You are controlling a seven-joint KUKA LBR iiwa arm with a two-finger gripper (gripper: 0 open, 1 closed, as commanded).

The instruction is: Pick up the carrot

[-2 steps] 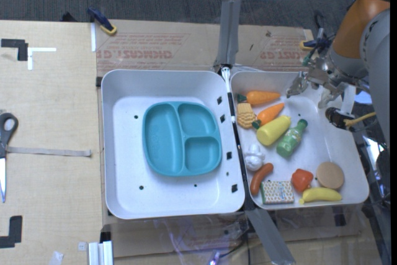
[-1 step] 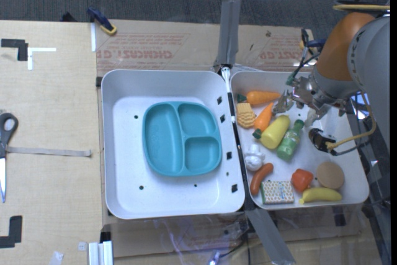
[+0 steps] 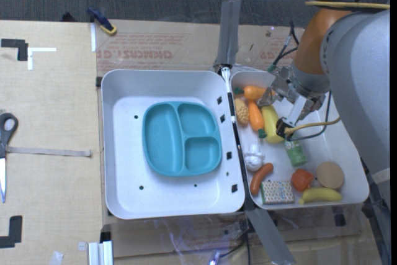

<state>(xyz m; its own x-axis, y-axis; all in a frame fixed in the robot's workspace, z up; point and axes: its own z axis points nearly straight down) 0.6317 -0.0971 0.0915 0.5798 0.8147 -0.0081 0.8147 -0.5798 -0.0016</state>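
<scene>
The carrot (image 3: 255, 116) is a small orange cone lying in the right bin (image 3: 347, 152), near its left wall, between a corn cob (image 3: 241, 112) and a yellow fruit (image 3: 271, 125). My gripper (image 3: 275, 113) hangs just to the right of the carrot, over the yellow fruit. It is open, with one fingertip near the bin's back and the other toward the front. Nothing is held between the fingers. The grey arm with its orange band (image 3: 316, 34) covers the bin's back right corner.
The right bin also holds an orange ball (image 3: 253, 94), a green packet (image 3: 296, 152), a white garlic (image 3: 253, 159), a sausage (image 3: 261, 175), a cracker box (image 3: 277, 192), a tomato (image 3: 302, 179), a banana (image 3: 321, 195) and a tan round (image 3: 330, 174). A teal divided plate (image 3: 183, 138) lies in the left bin (image 3: 118, 152).
</scene>
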